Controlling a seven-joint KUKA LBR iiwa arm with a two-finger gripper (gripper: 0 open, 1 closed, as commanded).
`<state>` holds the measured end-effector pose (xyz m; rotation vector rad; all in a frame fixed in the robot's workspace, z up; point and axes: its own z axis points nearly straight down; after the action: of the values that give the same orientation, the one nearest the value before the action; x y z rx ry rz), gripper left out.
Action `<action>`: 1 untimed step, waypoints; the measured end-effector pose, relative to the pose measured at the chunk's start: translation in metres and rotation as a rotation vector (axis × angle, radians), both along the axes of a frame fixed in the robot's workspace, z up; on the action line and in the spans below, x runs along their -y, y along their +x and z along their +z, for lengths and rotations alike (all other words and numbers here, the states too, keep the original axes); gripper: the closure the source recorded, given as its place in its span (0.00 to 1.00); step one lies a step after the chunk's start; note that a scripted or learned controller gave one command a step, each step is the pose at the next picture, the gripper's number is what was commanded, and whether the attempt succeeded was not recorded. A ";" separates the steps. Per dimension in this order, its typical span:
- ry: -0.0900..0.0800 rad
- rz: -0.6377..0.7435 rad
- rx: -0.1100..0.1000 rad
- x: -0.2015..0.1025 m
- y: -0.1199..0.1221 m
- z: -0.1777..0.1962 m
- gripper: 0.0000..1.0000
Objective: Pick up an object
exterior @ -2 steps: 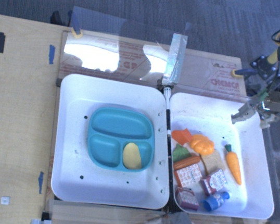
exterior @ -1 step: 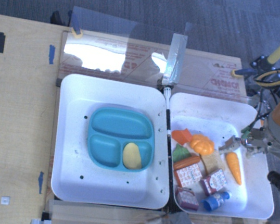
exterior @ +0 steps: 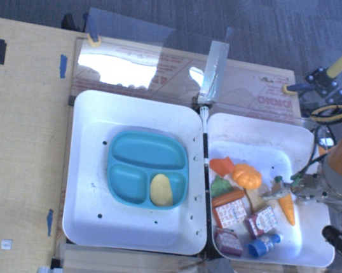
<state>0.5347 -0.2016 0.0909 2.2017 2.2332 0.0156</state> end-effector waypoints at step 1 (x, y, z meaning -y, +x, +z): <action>-0.001 -0.001 0.007 0.000 0.002 0.012 1.00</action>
<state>0.5368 -0.2018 0.1025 2.1989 2.2282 0.0215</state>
